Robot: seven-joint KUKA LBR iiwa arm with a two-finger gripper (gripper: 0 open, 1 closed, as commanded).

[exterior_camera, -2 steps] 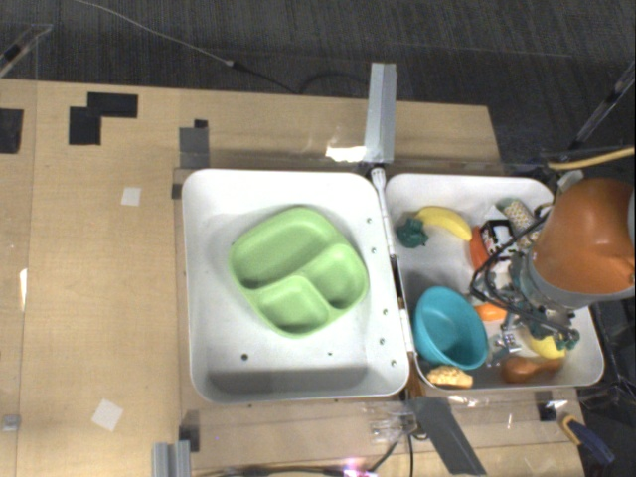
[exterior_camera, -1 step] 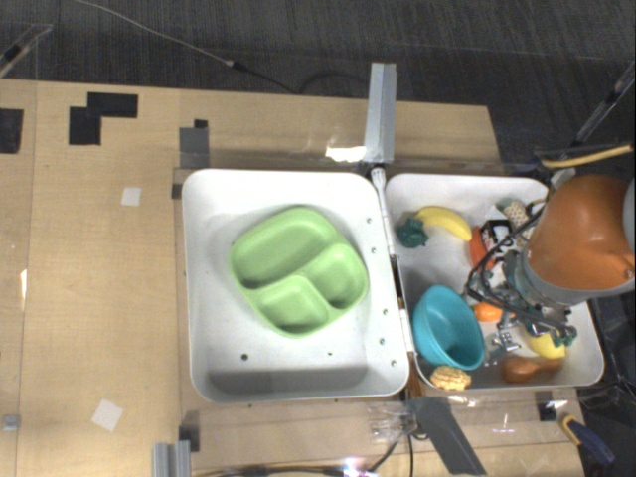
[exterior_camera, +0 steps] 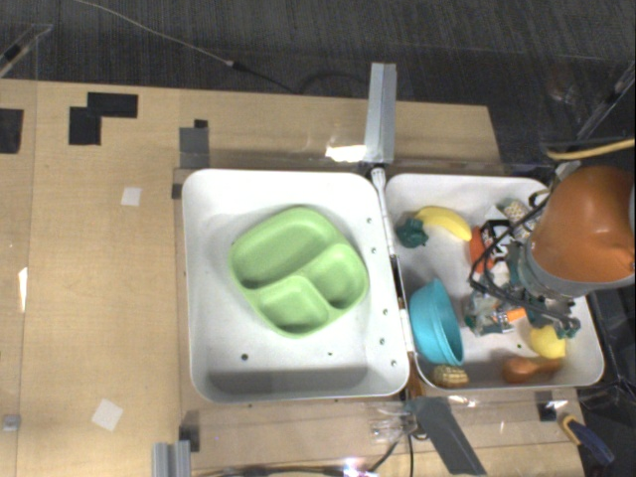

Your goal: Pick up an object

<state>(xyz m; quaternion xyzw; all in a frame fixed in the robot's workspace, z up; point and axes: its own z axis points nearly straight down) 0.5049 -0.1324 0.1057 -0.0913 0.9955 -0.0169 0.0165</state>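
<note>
No readable writing anywhere on the bench [exterior_camera: 89, 296]; over in the left bin [exterior_camera: 204, 286] a green divided plate [exterior_camera: 298, 269] lies alone near the middle. In the right bin [exterior_camera: 437, 189], going across, there's a blue bowl [exterior_camera: 435, 323] tipped on its side against the divider, a banana [exterior_camera: 444, 223] above it, a small brown piece [exterior_camera: 449, 375] below, then a lemon [exterior_camera: 548, 342] and an orange-brown piece [exterior_camera: 525, 368] by the near right corner. The hand [exterior_camera: 507, 311] hangs low over the right bin's middle, just left of the lemon, under the arm's orange band [exterior_camera: 586, 229], and whether it is apart or together, I cannot tell.

Divided plate [exterior_camera: 298, 271] in left bin [exterior_camera: 214, 366]
</note>
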